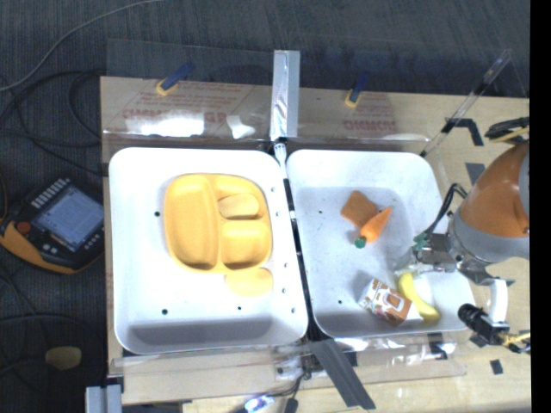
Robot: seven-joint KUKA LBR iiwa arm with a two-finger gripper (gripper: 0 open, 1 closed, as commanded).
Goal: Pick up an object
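Lying just below the gripper (428,252), whose state I cannot tell, the banana (417,297).

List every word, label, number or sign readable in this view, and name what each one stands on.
None can be read.
Clear plastic sheet behind the bins: faint reddish mirrored print, too blurred to read.
Small carton in the right bin: printed pattern, too small to read.
Handheld pendant on the floor: lit screen, nothing legible.

Single fixed camera above bench (413,110), slanted down, both bins (138,317) framed.
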